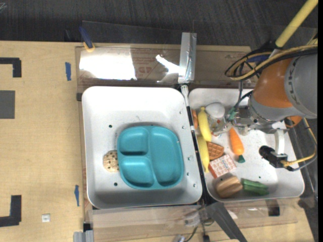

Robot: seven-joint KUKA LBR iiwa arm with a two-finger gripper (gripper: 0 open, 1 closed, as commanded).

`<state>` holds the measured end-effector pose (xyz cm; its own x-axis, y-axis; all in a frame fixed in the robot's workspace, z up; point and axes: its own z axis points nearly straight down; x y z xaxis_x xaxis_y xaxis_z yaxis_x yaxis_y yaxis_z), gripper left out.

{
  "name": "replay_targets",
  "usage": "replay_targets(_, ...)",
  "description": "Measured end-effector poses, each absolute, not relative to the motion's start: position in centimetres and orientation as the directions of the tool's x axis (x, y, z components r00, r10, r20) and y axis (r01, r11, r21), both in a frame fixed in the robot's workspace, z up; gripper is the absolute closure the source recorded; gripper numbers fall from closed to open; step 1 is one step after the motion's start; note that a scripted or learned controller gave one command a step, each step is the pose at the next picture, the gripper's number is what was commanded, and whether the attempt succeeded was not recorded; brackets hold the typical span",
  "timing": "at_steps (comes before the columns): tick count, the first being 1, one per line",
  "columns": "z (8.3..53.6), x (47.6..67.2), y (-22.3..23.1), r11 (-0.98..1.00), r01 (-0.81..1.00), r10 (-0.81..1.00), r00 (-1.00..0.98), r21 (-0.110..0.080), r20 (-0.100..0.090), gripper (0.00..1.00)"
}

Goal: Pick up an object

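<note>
1. The jaws (241,121) hung over the right bin (292,185), beside the carrot (236,142); their state could not be told.
2. Bananas (203,130), a waffle (214,150) and a bun (228,185) crowded the bin's left edge.
3. A teal tray (149,156) filled the left bin (96,115).

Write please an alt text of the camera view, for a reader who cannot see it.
A grey robot arm with an orange band reaches from the right over the right white bin, which holds toy food: a yellow banana, an orange carrot, a brown waffle, a bread roll and a green vegetable. The left white bin holds a teal divided plate and a round cookie.
</note>
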<state>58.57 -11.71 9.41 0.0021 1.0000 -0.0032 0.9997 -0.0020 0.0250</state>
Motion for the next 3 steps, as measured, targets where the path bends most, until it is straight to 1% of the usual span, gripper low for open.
replay_targets(1, 10.4, 58.8, -11.6, 0.000, 1.000, 1.000, 0.000, 0.027, 0.000, 1.00)
replay_targets(2, 18.4, 61.8, -3.2, 0.285, 0.959, 0.959, -0.285, 0.002, 0.000, 1.00)
replay_targets(3, 22.2, 62.3, 3.6, 0.119, 0.993, 0.993, -0.119, 0.001, 0.000, 1.00)
